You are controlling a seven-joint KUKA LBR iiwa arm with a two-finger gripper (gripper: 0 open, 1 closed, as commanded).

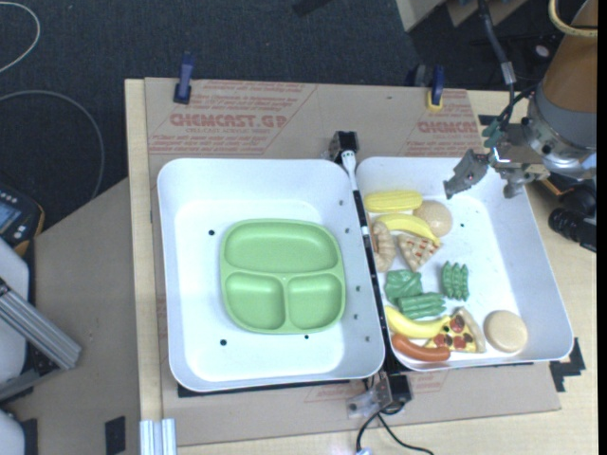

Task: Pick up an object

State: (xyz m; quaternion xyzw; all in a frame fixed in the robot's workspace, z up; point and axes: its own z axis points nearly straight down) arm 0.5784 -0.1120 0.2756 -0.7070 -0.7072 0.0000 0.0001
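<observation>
Toy food (pixel 417 273) clusters along the right bin's (pixel 531 254) left side, down-left of the hand (pixel 488 173). Hand hovers near the bin's far edge, nothing visibly held; its opening I cannot tell

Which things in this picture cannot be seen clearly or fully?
- Arm: cut off by the camera view's right edge.
- Gripper: fingers too small and blurred to judge.
- Hot dog: partly covered by the banana.
- Green toys: too small to identify.
- Cable: cut off by the bottom edge.
</observation>
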